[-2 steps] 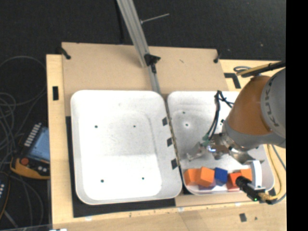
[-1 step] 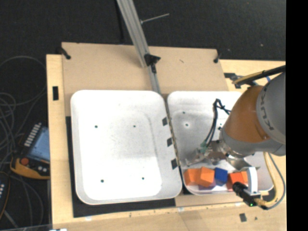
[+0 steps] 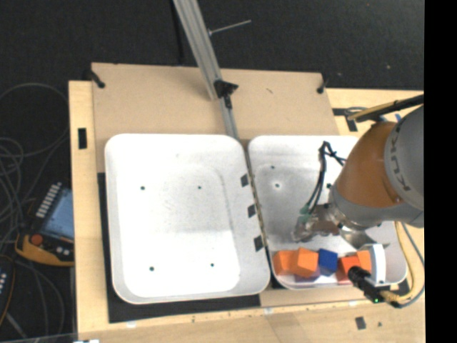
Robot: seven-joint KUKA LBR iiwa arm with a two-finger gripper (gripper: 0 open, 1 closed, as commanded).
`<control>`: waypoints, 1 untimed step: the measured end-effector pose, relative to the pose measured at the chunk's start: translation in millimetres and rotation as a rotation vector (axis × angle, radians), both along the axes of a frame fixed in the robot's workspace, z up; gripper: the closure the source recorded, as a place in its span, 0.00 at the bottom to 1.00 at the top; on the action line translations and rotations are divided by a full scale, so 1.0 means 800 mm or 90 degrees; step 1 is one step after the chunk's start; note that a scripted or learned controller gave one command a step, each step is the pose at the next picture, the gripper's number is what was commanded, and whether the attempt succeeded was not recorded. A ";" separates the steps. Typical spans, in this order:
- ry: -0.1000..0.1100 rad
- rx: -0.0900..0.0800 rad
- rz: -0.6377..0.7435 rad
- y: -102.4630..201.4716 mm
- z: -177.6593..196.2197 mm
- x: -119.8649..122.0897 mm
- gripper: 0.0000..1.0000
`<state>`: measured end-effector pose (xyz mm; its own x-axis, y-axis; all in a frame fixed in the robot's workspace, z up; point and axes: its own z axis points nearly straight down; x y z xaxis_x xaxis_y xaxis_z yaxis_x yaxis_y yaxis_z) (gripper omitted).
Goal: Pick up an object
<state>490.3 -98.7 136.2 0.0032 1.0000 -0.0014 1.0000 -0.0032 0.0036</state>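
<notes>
Several small blocks lie along the front wall of the right bin (image 3: 285,163): an orange block (image 3: 296,261), a blue block (image 3: 328,261) and a second orange block (image 3: 350,266). My gripper (image 3: 313,229) hangs low in this bin, just behind and above the first orange block and the blue one. Nothing shows as held in it. The grey arm with its orange band (image 3: 368,174) covers the bin's right side.
The left bin (image 3: 178,213) sits beside the right one, with black clips (image 3: 251,209) along their shared edge. A slanted metal rail (image 3: 203,48) rises behind the bins. Cables and a handheld device (image 3: 50,224) lie off the bench to the left.
</notes>
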 end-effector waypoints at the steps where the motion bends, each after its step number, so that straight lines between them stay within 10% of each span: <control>1: 0.001 0.000 -0.001 0.000 -0.001 0.000 0.00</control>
